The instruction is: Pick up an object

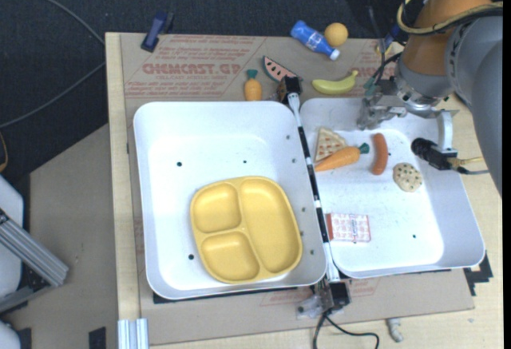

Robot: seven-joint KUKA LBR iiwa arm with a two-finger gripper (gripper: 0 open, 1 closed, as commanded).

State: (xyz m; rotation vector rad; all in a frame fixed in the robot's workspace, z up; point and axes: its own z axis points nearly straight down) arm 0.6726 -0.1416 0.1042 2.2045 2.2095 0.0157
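Probably a robotics lab, plywood bench (pixel 200 68), two white bins (pixel 160 148), toy food, loose cables (pixel 48 4)

Arm (pixel 479 36) cut off — right edge, top.

Open floor across right bin's (pixel 447 243) near half; carrot (pixel 338 158), hot dog (pixel 379 154), cookie (pixel 407 176) crowding far half.

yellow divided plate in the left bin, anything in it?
Empty. All three compartments of the yellow divided plate show bare yellow; it lies flat in the left bin.
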